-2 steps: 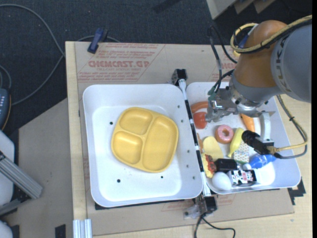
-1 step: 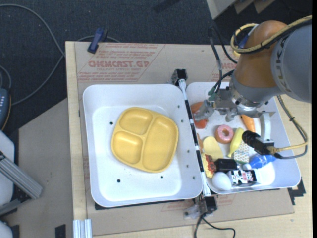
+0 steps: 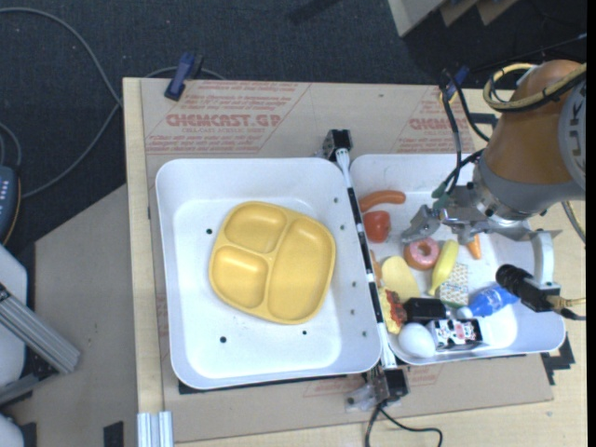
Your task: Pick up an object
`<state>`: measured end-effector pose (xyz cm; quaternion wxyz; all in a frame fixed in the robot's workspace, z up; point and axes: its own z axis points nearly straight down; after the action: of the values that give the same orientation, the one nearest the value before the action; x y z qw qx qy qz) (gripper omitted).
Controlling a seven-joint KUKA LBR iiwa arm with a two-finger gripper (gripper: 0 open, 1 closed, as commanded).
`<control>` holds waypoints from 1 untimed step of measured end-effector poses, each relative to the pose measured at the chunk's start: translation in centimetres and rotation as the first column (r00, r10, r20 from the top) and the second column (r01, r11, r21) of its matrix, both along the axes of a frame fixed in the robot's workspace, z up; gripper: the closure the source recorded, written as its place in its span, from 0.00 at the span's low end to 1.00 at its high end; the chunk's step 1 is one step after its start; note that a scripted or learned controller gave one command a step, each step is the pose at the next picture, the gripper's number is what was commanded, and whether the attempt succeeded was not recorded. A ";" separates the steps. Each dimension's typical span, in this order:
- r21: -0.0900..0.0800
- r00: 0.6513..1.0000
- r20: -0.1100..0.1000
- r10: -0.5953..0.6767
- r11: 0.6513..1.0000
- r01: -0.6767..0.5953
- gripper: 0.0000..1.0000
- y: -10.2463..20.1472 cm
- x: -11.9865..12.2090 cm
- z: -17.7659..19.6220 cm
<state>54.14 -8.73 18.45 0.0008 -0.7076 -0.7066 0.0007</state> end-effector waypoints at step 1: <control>-0.001 1.000 0.004 0.002 1.000 -0.002 0.00 -3.3 1.4 -8.8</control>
<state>55.56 -12.00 9.68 -0.0007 -0.7070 -0.7072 -0.0004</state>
